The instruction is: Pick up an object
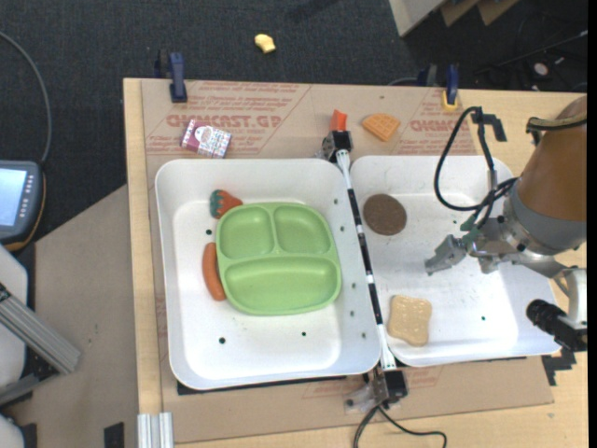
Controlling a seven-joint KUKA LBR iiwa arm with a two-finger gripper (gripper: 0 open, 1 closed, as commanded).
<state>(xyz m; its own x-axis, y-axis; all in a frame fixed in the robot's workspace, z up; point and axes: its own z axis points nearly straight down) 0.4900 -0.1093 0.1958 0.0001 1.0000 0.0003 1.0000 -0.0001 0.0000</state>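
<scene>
While the grey arm point(550, 194) with its orange band reaches in from the right of the camera view, its gripper point(446, 256) hangs over the middle of the right bin point(485, 339), pointing toward the bin's left side. How far apart the fingers stand cannot be told from this angle, and nothing can be seen between them.

Two things lie in the right bin. A round brown cookie point(383, 215) rests near the bin's upper left corner, up and to the left of the gripper and apart from it. A pale tan cracker point(409, 319), roughly square, lies near the bin's lower left part, below the gripper and also apart from it.

Inside the left bin point(187, 343) sits a green divided plate point(277, 257) with three compartments. Touching the plate's left edge is an orange carrot-like toy point(214, 271), lying lengthwise, and at the plate's upper left corner there is a small red and green piece point(224, 203), tucked against the rim.

Beyond the bins, on the brown surface point(270, 119), a small pink and white packet point(206, 138) lies near the upper left, and an orange waffle-like square point(381, 126) lies above the right bin. Blue clamps point(174, 75) grip the far edge of the surface. A small yellow item point(265, 42) lies on the dark floor point(93, 26) beyond the surface. A black cable point(452, 157) loops over the right bin near the arm.
</scene>
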